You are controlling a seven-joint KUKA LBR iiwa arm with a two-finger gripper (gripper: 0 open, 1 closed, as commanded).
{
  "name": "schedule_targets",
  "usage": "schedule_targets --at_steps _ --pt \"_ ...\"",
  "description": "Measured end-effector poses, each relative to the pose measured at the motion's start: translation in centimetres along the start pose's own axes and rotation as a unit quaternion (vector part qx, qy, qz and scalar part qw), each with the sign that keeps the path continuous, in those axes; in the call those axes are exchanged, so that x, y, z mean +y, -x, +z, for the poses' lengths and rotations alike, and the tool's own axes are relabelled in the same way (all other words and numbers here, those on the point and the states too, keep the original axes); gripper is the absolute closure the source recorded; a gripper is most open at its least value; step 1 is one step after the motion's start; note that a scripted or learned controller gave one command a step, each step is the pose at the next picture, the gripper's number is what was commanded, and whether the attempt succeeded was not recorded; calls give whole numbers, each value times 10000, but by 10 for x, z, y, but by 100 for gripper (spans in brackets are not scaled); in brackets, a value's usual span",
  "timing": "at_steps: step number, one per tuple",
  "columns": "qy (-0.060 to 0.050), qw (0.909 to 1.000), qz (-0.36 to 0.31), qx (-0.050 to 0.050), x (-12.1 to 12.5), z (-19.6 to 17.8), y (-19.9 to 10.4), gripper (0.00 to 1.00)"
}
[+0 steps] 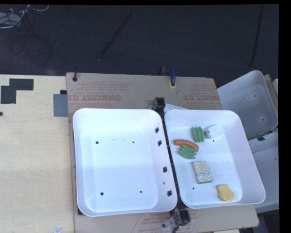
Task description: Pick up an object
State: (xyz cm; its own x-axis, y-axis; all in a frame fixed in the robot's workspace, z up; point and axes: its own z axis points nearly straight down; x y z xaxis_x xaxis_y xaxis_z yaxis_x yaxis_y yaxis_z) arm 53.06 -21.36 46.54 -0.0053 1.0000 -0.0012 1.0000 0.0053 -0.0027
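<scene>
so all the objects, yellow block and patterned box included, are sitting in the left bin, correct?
Not quite: the camera view shows them in the right bin, not the left bin. The yellow block and patterned box lie there with the orange piece and the green pieces.

Pale wooden bench (32, 159); dark floor (136, 36) with cables (27, 9)
</scene>
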Motion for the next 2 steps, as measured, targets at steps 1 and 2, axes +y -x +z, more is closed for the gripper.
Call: schedule_targets --at_steps 1,2 --pt "-46 10000 -3 31 1 100 -73 100" --pt "-6 10000 52 7 -56 95 -16 100"
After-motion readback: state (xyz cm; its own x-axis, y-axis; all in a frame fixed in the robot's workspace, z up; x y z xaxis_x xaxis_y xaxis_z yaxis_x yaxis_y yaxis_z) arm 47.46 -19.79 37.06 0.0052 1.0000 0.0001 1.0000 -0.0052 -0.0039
